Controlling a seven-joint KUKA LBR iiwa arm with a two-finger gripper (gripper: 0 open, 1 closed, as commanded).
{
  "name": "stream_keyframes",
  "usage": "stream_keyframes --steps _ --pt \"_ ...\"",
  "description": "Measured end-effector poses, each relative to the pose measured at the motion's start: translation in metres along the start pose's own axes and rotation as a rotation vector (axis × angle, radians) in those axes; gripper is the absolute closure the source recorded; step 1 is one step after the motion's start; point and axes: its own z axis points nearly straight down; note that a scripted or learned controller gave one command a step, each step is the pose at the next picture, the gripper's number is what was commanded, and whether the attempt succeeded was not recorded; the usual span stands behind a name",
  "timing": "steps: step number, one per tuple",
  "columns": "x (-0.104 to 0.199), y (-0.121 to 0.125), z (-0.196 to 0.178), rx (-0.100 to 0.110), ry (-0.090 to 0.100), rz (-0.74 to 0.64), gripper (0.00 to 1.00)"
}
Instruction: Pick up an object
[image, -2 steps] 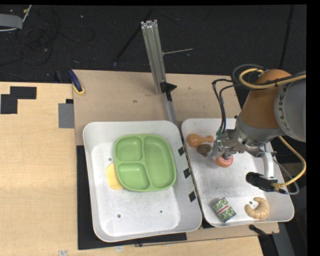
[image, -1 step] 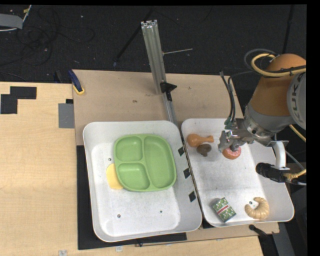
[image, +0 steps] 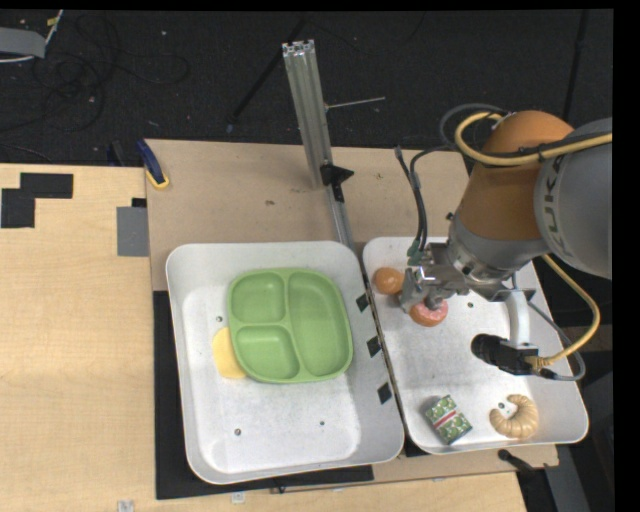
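Nearest the lens, green carton and croissant are lying untouched while the gripper, its opening unclear, is hovering over a pink donut, risking nudging the orange ball away.

From my seat the green divided plate reads as smooth, faintly glossy plastic; both white bins look matt and lightly speckled. The bench is pale wood — the upright post ribbed bare metal, probably aluminium.
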Motion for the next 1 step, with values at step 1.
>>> stream_keyframes --steps 1 --pt "0.0435 -0.0087 -0.0001 0.001 -0.001 0.001 1.00"
